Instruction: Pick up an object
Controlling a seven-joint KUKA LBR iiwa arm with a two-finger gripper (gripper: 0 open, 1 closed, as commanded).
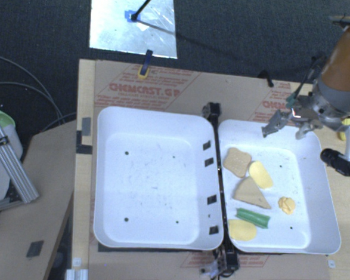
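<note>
gripper [287, 127] hangs with fingers apart over the right bin's [320, 194] far edge, food pieces [250, 192] lying nearer.

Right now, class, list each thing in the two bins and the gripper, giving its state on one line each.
gripper: open, above the right bin's far edge, holding nothing
right bin: holds six items
tan slice: lying flat
yellow oval: lying
tan wedge: lying flat
green pod: lying flat
</note>
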